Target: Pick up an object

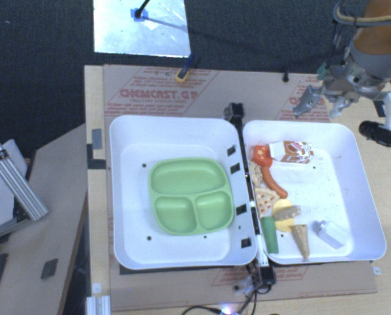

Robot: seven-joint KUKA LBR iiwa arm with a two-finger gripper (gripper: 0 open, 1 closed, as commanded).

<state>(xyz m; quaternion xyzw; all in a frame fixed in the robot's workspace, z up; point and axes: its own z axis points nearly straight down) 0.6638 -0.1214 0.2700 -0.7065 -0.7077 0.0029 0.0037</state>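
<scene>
Gripper [320, 102] hangs above the right bin's [353, 143] far rim — fingers spread, nothing between them. The objects lie along the bin's left wall; nearest is the carton [295, 151], just toward the camera, long axis across the bin.

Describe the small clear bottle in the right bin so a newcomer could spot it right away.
Start at the right white bin, the one without the green tray. Go to its near right corner, away from the toy food heaped along its left wall. The small clear bottle lies there on its side, alone; it is pale and see-through, unlike the ice cream cone beside it.
</scene>
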